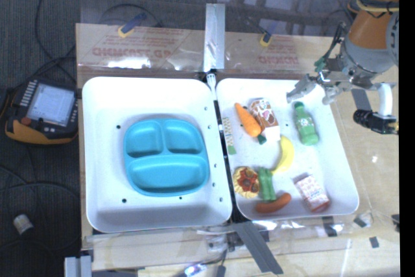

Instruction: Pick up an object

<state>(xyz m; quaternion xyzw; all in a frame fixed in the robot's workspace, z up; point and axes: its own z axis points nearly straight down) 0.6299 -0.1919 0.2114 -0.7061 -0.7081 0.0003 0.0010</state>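
The right bin [343,165] holds several toy foods. A green bottle [305,124] lies near its far right side. Left of it are an orange carrot [246,120] and a small red and white carton [264,115]. A yellow banana [283,156] lies mid-bin. Toward the front are a round pasta piece [244,181], a green vegetable [266,183], a red sausage [272,204] and a red and white box [311,192]. My gripper [313,93] hovers open over the bin's far right edge, just beyond the bottle, with nothing between its fingers.
The left bin [104,107] holds a blue divided tray [167,156]. A low divider [224,139] separates the two bins. A teach pendant [42,110] lies on the floor at the left. The arm [369,29] comes in from the upper right.
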